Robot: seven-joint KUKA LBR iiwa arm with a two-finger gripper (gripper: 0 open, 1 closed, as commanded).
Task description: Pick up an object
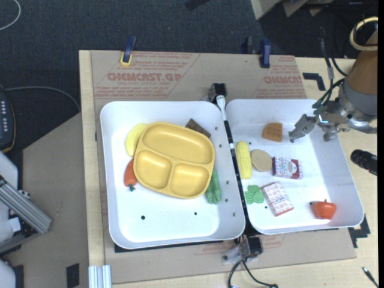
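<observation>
Tool point(313, 128) position: over the upper right part of the right bin point(345, 161), well above the bin floor, with the arm point(363, 86) entering from the right. Its two fingers stand spread apart with nothing between them; no object is held.

Candidate objects all lie in the right bin. Nearest is the brown block point(272, 132), just left of the tool. Further down and left are the tan disc point(261, 160) and the red-and-white packet point(286, 167), touching or nearly so. The corn cob point(243, 159) lies along the left wall. The green piece point(254, 194) and the red patterned packet point(278, 198) sit side by side near the front. The tomato point(324, 209) is alone at the front right.

Risks, as judged:
- A descent from the present spot would land on bare floor between the brown block and the right wall, closing on nothing.
- Disc and packet are close enough that a finger could land on one while reaching for the other.
- The corn cob hugs the wall, leaving little room for a finger.
- The tomato is round and may squirt out of the grip.

Count, right bin: seven items, one of each. Left bin point(114, 161): one yellow divided tray point(174, 159), with one yellow piece, one red-orange piece, one dark piece and one green leafy piece partly hidden at its edges. Bins: two, on one surface point(90, 101).
</observation>
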